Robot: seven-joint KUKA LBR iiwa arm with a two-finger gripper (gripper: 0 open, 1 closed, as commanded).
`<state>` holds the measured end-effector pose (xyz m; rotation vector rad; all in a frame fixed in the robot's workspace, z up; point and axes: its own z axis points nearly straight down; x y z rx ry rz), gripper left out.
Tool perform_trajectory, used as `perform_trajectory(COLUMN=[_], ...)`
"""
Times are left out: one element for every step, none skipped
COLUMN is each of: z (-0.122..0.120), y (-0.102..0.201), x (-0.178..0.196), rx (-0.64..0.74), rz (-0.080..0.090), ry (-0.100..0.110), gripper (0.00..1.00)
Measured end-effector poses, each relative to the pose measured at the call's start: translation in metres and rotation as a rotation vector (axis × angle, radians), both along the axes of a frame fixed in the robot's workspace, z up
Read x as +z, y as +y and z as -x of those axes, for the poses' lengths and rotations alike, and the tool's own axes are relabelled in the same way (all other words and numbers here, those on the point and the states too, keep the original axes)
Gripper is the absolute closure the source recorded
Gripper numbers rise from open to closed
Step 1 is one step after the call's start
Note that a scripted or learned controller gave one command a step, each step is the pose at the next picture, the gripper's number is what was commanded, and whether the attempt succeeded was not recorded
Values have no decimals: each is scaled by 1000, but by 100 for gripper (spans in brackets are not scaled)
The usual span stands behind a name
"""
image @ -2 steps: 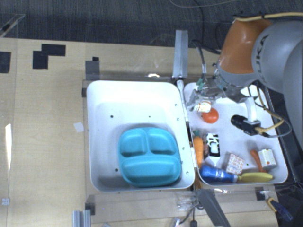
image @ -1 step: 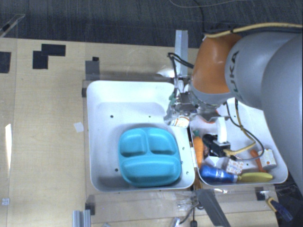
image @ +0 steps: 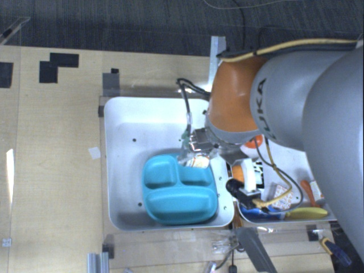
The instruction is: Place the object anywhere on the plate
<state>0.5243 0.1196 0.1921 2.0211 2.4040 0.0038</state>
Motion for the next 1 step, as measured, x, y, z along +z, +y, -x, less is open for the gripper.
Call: perform_trajectory(z=[0], y=[0], x=[0], rx=[-1], rz=[0], ry=[0], gripper=[0])
